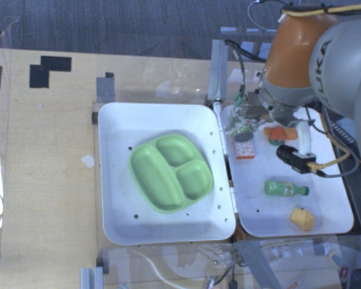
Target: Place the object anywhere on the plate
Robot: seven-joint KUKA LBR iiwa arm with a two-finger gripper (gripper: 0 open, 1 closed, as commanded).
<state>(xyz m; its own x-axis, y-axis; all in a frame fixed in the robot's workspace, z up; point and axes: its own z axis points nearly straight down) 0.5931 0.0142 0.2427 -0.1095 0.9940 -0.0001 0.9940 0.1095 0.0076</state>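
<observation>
A light green plate (170,172) with three compartments lies in the left white bin (117,131). My gripper (243,123) is low over the far left corner of the right bin (331,221), just above a small red and white carton (245,148). Something greenish sits right under the gripper, too hidden to name. Also in the right bin lie an orange object (281,135), a green bottle (285,189) on its side and a tan lump (302,219).
The grey arm with its orange band (298,38) covers the far right of the right bin. A black cable piece (295,159) hangs by the wrist. Metal brackets (216,71) stand behind the bins.
</observation>
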